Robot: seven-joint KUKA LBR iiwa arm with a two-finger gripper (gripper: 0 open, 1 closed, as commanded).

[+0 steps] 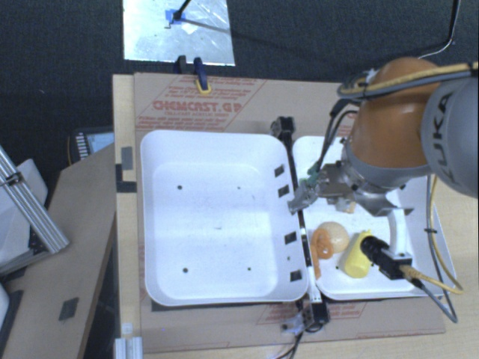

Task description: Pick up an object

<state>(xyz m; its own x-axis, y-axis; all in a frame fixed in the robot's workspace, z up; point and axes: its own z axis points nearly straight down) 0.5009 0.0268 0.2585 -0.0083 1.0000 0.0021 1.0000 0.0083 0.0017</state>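
Yellow rounded block [357,260] touches translucent orange lump [328,240].

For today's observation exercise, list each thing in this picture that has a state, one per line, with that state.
Left bin: upright, white floor bare.
Right bin: upright, holding two objects.
Orange object: lying in right bin, not held.
Yellow object: lying beside the orange one, not held.
Gripper: over the divider between bins, holding nothing visible.

Orange-tan object [330,241], yellow object [356,261], right bin [374,289]
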